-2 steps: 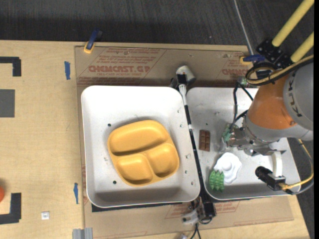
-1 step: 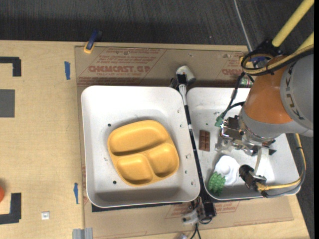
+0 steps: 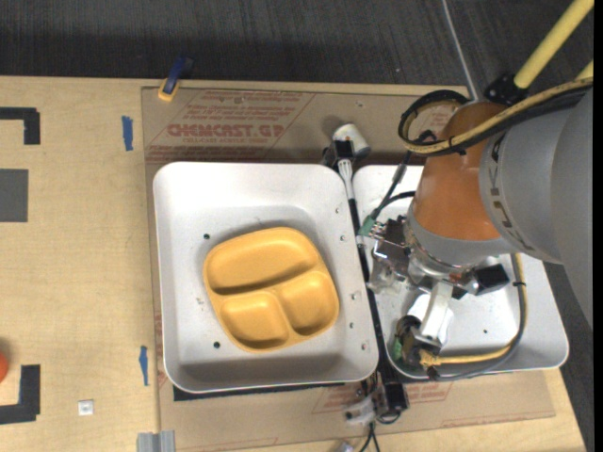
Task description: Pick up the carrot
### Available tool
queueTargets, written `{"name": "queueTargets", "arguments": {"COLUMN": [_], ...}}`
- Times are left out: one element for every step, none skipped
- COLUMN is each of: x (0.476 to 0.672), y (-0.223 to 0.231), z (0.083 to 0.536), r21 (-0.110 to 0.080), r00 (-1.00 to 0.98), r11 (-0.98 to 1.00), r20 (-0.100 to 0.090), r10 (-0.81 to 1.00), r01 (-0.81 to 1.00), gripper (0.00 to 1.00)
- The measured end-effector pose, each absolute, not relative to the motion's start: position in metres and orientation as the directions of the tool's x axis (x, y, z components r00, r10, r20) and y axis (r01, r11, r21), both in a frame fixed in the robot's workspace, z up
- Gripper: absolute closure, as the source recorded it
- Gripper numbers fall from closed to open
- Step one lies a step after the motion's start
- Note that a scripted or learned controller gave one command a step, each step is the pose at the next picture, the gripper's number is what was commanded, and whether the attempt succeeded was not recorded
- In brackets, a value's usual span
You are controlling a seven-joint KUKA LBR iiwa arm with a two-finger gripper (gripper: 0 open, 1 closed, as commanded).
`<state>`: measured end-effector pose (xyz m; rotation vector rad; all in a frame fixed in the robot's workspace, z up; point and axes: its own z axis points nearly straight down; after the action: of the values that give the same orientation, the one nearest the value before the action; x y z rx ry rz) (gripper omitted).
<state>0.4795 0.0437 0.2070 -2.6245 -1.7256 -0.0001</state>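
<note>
Well, the carrot: where it lies I cannot tell, because the arm [image 3: 546, 177] hangs low over the right bin [image 3: 542, 332] and covers most of its floor. The gripper [image 3: 424, 332] points down into that bin, near its front left corner, and whether it is open or closed I cannot tell either; nothing can be made out in its grasp. A yellow cable [image 3: 471, 354] curls along the bin floor just beside the gripper, and black cables [image 3: 429, 125] loop over the orange band [image 3: 450, 196] above the wrist.

Moving out now, the left bin [image 3: 188, 252] sits touching the right one. It holds a yellow divided tray [image 3: 271, 285] with three compartments, lying flat and turned a little askew near the bin's middle.

Both bins rest on a brown cardboard sheet [image 3: 226, 125] with red print along its far edge. Around that is the pale wooden bench [image 3: 75, 252], with black tape marks [image 3: 28, 125] at the left and short blue tape strips [image 3: 127, 132] near the cardboard's edge. At the far left edge there is a small orange-red shape [image 3: 3, 367], cut off by the frame, too little of it to name. A yellow rod [image 3: 556, 31] slants across the top right corner.
</note>
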Motion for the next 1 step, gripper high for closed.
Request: {"name": "queueTargets", "arguments": {"x": [0.4789], "y": [0.0827], "z": [0.208], "r21": [-0.001], "r00": [0.632], "r11": [-0.632], "r20": [-0.001], "r10": [0.775], "r01": [0.775], "gripper": [1.0]}}
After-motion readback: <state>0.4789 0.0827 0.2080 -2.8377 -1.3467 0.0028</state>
